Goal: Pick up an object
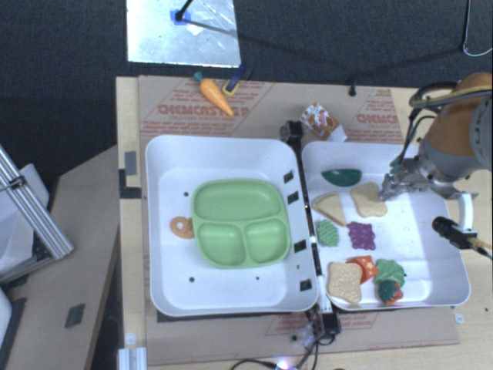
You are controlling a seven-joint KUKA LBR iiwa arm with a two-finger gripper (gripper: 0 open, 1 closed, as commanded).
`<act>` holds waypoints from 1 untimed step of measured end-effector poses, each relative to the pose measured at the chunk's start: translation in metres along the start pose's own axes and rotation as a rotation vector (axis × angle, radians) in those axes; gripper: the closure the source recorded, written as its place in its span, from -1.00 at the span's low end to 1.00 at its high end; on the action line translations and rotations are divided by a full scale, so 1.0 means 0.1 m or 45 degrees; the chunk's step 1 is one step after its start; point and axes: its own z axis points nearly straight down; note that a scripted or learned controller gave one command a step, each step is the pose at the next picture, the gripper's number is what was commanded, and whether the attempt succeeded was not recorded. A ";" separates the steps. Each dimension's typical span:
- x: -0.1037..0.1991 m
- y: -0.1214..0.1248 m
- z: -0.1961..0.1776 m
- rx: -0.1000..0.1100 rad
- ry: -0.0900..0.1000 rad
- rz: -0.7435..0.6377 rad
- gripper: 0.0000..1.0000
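Note:
The right bin (443, 272) holds several toy foods. A dark green leaf-shaped piece (341, 177) lies at the back, with a tan wedge (330, 207) and a beige cookie-like piece (368, 202) in front of it. Purple grapes (361, 235) and a green ridged piece (328, 233) lie mid-bin. A bread slice (344, 280), a red-orange piece (363, 267) and a broccoli-like piece (389, 276) lie near the front. My gripper (387, 189) reaches in from the right and sits low, at the right back edge of the beige piece.
The left bin (166, 176) holds a green divided plate (239, 222) and a small orange ring (182, 227). Behind the bins, on the cardboard, lie a toy carrot (216, 96) and a small red-and-white packet (319, 120). A silver sheet (182, 21) lies farther back.

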 end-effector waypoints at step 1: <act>-0.05 -0.04 -0.62 0.004 -0.004 0.003 1.00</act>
